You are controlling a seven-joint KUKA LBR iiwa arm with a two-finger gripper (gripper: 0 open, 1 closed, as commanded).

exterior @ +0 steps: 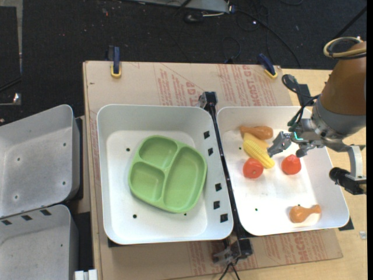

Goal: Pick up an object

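Grey arm's gripper (289, 145) hovers open, empty | over right bin (335, 214) | between corn (257, 151) and tomato (291, 164)

A brown board (175, 86) lies on dark speckled floor (52, 28) strewn with black cables (256, 4).

2 white bins (111, 174); 1 green divided plate (168, 173); 2 red tomatoes (253, 168); 1 corn cob (257, 151); 1 orange sausage (256, 132); 1 chicken drumstick (304, 213).

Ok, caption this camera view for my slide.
Gripper hovers open over the right bin above corn and two tomatoes; green tray sits left.
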